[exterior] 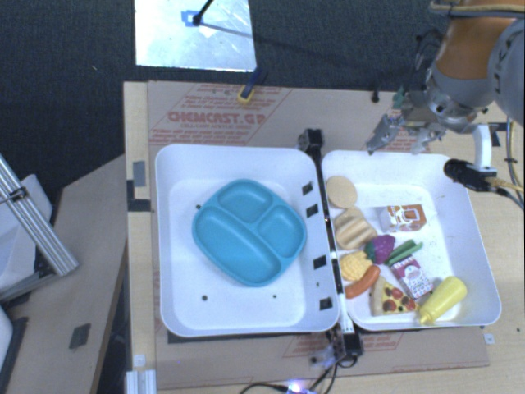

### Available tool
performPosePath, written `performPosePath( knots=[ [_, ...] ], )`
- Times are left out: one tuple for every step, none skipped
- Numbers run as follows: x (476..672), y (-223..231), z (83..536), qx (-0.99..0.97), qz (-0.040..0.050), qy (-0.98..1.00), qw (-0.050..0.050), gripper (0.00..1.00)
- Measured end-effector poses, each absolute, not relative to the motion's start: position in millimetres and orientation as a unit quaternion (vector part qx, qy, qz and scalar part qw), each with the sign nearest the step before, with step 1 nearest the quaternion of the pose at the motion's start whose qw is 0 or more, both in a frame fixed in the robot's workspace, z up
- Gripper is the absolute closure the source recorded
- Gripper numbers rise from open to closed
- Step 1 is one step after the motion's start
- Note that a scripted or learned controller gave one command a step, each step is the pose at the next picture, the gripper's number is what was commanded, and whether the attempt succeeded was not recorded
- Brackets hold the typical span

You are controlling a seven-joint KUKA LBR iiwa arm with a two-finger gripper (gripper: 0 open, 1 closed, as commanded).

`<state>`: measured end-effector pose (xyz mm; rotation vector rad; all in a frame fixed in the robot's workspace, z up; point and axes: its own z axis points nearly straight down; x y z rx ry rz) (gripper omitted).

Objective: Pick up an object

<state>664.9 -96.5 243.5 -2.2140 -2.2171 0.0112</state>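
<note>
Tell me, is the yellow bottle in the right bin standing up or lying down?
Lying down. The yellow bottle rests on its side in the right bin's near corner, beside the pizza slice.

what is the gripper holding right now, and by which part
Nothing. The gripper hangs above the far rim of the right bin with its fingers spread and only bare space between them; the toy food lies untouched in the bin.

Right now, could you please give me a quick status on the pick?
Pincer above right bin's far rim, holding nothing. Toy food piled in right bin, untouched. Blue tray alone in left bin.
</note>
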Motion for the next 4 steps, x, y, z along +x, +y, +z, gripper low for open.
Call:
performPosePath(
  knots=[
    [667.0,-96.3,251.6,-0.706,-0.0004,-0.708,-0.001,0.0],
    [662.5,-92.3,209.7,-0.706,-0.0005,-0.708,-0.001,0.0],
    [671.0,-98.4,160.5,-0.707,0.0002,-0.708,0.0,0.0],
    [666.7,-107.3,111.8,-0.707,0.0005,-0.707,0.0,0.0]
  ],
)
